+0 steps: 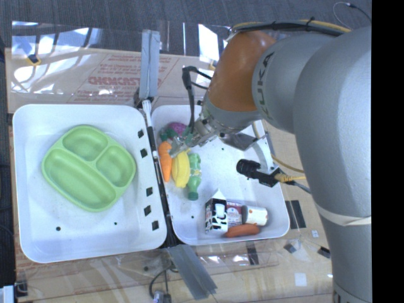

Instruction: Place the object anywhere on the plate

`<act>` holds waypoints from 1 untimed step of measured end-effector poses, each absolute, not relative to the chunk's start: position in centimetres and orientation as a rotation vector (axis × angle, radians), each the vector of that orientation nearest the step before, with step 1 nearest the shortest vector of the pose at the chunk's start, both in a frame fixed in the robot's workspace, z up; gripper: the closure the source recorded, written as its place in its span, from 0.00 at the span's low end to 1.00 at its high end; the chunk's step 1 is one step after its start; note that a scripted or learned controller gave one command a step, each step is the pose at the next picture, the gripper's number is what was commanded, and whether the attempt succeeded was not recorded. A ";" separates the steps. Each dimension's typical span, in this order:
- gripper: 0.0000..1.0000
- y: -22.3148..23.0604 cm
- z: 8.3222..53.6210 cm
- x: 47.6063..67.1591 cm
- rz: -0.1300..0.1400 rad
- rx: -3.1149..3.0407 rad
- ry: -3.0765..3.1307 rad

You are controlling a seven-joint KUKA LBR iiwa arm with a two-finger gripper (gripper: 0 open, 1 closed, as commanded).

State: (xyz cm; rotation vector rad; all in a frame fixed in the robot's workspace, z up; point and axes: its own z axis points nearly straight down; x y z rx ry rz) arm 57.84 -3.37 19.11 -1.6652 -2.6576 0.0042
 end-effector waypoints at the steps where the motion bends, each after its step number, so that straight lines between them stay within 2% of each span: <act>1: 1.00 4.9 19.0 57.1 0.007 -1.789 -2.575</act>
